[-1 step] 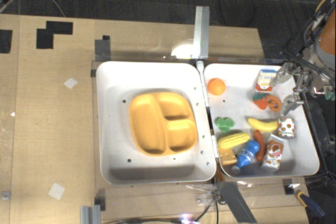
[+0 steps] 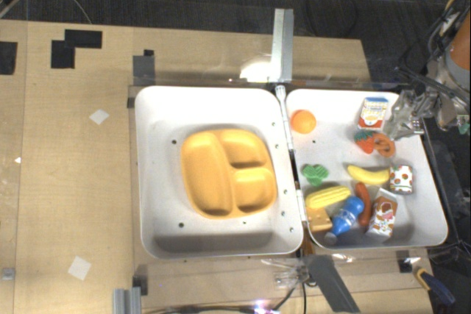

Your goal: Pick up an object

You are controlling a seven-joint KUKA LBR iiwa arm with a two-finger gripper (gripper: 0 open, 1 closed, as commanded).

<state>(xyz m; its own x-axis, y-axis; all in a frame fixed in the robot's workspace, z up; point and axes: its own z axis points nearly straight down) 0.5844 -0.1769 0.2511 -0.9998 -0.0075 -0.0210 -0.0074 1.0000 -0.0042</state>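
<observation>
- The hand [image 2: 407, 118] hangs over the far right edge of the right bin [image 2: 434, 220]; whether it is parted or closed cannot be told.
- Nothing shows gripped in it.
- Just left of the hand stands a small carton [image 2: 374, 112], and just below-left lies a red-and-green toy [image 2: 376, 143].
- Nearer than the hand lie a banana [image 2: 368, 174], a spotted cube [image 2: 401, 177], a sausage [image 2: 362, 197], a second carton [image 2: 383, 215], a blue bottle [image 2: 345, 218], corn [image 2: 327, 197] and a green leaf [image 2: 315, 173].
- An orange [image 2: 302, 120] sits well left of the hand.
- The left bin [image 2: 158, 158], farther left, holds a yellow tray [image 2: 227, 171].
</observation>
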